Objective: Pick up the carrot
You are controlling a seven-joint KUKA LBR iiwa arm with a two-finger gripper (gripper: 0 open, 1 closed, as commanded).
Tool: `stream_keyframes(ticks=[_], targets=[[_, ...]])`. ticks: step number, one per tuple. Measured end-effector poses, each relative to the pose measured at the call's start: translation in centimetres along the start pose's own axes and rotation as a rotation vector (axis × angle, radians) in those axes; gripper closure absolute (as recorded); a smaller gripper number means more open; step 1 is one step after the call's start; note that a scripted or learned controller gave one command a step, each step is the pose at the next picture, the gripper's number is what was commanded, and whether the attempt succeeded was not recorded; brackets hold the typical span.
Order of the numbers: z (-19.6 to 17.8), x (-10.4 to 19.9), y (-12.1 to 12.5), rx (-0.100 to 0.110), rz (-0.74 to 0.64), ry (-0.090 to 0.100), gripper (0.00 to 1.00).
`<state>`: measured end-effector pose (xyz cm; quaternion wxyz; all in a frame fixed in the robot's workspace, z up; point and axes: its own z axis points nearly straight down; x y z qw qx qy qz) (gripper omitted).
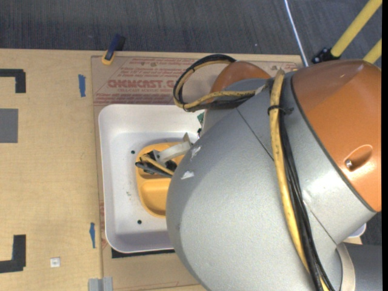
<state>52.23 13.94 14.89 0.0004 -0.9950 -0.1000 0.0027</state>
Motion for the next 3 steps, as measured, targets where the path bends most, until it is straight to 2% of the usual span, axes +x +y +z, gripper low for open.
stream_keyframes(ticks=[1, 2, 3], targets=[[0.0, 0.0, -0.1, 0.001, -0.002, 0.001, 0.0], [4.5, 5.3, -0.9, -0.001, -0.002, 0.004, 0.0], [4.1, 7.0, -6.0, -0.004, -0.007, 0.004, 0.0]])
